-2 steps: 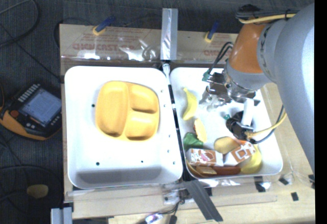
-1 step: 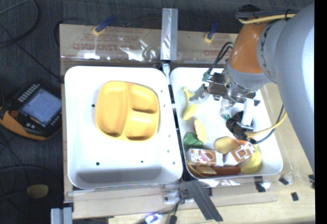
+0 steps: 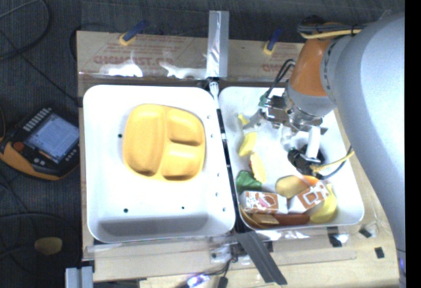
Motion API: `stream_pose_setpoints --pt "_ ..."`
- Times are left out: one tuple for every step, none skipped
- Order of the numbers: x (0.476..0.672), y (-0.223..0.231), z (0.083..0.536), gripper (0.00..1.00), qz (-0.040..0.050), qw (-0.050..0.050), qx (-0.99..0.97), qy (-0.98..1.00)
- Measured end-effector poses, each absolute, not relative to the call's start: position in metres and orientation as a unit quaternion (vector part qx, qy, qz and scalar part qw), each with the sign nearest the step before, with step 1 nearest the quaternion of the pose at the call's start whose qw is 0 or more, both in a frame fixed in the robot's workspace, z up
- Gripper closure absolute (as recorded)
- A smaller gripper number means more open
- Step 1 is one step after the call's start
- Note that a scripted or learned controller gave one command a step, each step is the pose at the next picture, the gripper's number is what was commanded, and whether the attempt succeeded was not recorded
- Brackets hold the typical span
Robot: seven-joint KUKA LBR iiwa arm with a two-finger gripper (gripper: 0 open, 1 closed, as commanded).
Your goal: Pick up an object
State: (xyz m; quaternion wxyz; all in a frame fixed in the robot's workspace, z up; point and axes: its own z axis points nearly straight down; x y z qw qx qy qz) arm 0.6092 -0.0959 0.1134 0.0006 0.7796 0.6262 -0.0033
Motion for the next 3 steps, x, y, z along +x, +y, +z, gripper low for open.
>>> stream_pose_setpoints --pt "0.609 -0.097 0.090 0.00 0.0005 0.004 0.752 0.660" --pt "0.610 -0.096 0.100 1.00 0.0012 0.005 0.751 0.660" --pt "0.651 -0.077 0.183 1.00 -0.0024 0.001 0.770 0.638"
